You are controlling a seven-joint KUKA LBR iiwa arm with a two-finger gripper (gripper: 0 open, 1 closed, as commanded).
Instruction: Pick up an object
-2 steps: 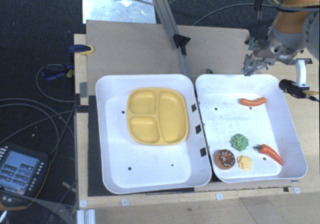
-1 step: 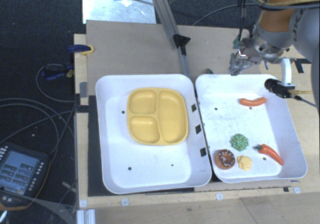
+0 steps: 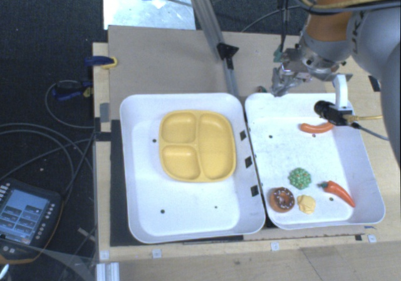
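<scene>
My gripper (image 3: 280, 85) hangs over the back left corner of the right bin (image 3: 369, 211), with no object seen in it. An orange-red sausage (image 3: 316, 127) lies in that bin, to the right of the gripper and nearer the camera. Toward the bin's front lie a green knobbly ball (image 3: 300, 178), a brown donut (image 3: 282, 199), a small yellow piece (image 3: 306, 204) and an orange carrot (image 3: 339, 191). All of these sit well apart from the gripper.
The left bin (image 3: 141, 211) holds a yellow divided plate (image 3: 197, 145). A grey pole (image 3: 210, 19) slants across the back of the bench, ending near the gap between the bins. Cables and a handheld pendant (image 3: 22, 211) lie to the left of the bench.
</scene>
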